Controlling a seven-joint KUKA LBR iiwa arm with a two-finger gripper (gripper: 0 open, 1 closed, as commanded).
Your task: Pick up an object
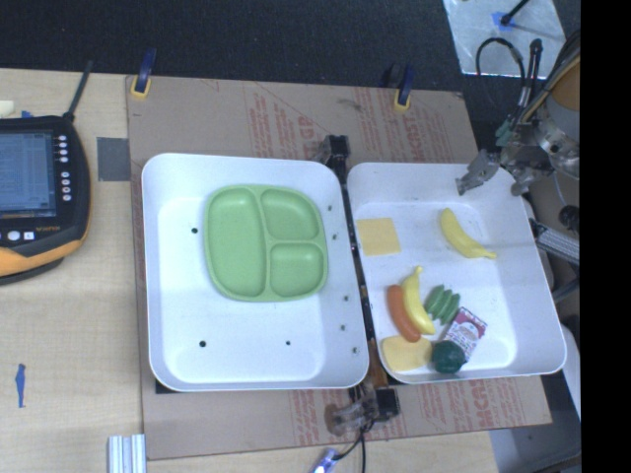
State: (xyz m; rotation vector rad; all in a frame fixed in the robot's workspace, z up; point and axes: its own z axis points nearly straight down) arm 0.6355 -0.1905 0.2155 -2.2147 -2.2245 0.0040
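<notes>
The gripper [490, 173] hangs over the upper right corner of the right bin [548, 315], at the end of an arm that comes in from the right. Its jaws stand spread, one finger reaching left and the other down to the right, with nothing between them. That pose suits an approach rather than a carry; the pick has probably not begun.

The candidates all lie in the right bin. A lone banana [463, 236] sits just below and left of the gripper, apart from everything else, which likely makes it the easiest target. A yellow square slice [380, 236] lies flat near the bin's left wall. Lower down, a crowded cluster holds a second banana [415, 302], an orange sausage-like piece [401, 312], a green ridged piece [443, 304], a red packet [466, 331], a dark green round item [449, 358] and a pale yellow wedge [403, 353]. These touch or overlap, so a clean grasp there looks harder.

The left bin [166, 264] carries only a green divided plate [265, 241]. A teach pendant [37, 193] rests on the tabletop [59, 363] at the far left, cut off by the frame.

The arm beyond the wrist is largely out of frame, and the packet's print is too small to read. Where the wedge ends beneath its neighbours is unclear.
</notes>
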